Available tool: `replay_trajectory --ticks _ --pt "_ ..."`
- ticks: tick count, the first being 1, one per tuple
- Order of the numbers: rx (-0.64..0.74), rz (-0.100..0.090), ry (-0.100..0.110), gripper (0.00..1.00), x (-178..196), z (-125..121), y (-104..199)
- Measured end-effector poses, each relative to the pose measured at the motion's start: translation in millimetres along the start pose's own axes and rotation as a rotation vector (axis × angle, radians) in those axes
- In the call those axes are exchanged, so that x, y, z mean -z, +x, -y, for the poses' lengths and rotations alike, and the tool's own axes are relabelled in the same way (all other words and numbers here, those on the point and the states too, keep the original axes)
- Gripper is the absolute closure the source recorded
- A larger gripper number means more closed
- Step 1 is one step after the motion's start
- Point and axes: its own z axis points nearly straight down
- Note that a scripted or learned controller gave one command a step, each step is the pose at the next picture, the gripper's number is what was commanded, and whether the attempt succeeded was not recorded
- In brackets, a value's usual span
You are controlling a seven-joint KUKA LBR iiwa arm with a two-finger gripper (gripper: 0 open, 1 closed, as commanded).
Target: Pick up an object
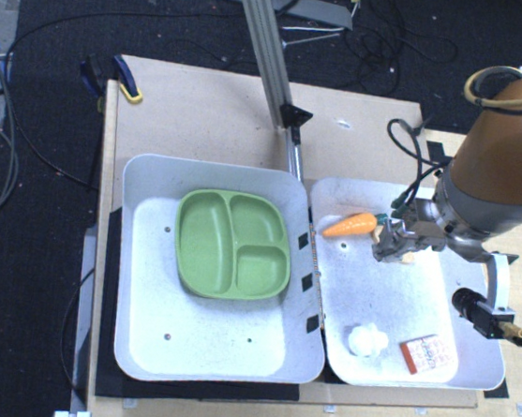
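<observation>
Orange item: carrot (350, 225), lying in the right bin (420, 298) at its far left corner, long axis running left to right, tip toward the gripper.
Gripper (390, 248): low over the right bin's far part, just right of the carrot; nothing visibly clamped; finger spacing cannot be told at this angle.
Arm (503, 162): grey with orange band, reaching in from the right.
White lump (367, 340): near edge of the right bin, well apart from the gripper.
Red and white packet (427, 354): near right corner of the right bin, right of the white lump.
Green plate (234, 245): three compartments, in the left bin (198, 337), toward its far side.
</observation>
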Motion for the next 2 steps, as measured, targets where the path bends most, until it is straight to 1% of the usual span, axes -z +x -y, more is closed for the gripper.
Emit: replay_trajectory --ticks 1,2 --pt "0.000 0.000 0.003 1.00 -14 -1 59" --pt "0.001 -0.001 0.002 1.00 -11 -4 123"
